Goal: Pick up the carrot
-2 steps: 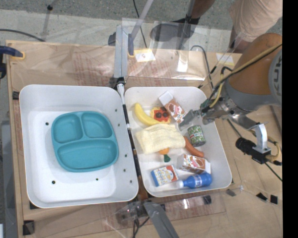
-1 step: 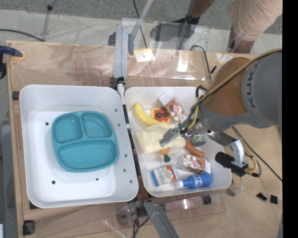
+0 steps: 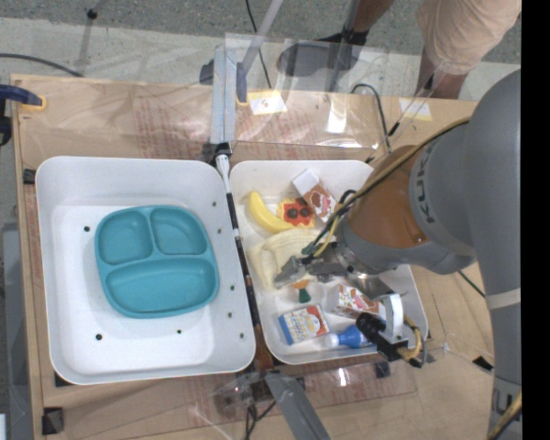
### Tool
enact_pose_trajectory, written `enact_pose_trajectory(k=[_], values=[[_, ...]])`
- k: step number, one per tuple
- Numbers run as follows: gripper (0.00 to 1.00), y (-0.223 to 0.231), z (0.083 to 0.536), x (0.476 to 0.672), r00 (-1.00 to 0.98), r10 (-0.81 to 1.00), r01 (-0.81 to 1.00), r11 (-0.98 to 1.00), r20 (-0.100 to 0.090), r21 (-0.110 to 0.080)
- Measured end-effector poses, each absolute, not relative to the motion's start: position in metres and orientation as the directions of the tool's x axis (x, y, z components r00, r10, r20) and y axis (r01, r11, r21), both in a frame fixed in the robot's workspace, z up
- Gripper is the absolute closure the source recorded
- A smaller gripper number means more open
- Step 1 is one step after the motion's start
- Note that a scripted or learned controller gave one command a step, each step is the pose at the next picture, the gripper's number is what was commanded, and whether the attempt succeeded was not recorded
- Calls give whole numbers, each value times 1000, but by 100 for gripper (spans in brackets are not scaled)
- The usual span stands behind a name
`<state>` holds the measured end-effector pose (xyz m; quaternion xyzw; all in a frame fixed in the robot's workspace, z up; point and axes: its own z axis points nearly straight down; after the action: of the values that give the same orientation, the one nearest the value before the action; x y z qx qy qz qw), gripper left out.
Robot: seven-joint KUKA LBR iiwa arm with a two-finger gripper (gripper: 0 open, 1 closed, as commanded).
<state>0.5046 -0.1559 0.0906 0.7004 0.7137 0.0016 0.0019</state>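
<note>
One small orange carrot with a green top is seen beneath the claw — fingers' state unclear — in the right of two white bins.

The divided plate sits in the left bin. Right of that plate, the other bin holds a banana and carton.

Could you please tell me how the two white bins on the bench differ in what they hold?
The left bin holds one thing, a teal divided plate lying flat; the right bin holds a clutter including a banana and small packets. The arm reaches over the right bin, not the left bin. Both are shallow, white and side by side.
</note>
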Motion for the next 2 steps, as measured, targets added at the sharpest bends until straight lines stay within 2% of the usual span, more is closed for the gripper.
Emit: enact_pose_trajectory(k=[1,2], values=[[100,-156,101,505,-21,1000,1000,21,1,5],[100,-80,187,523,246,969,969,-246,1,-3]])
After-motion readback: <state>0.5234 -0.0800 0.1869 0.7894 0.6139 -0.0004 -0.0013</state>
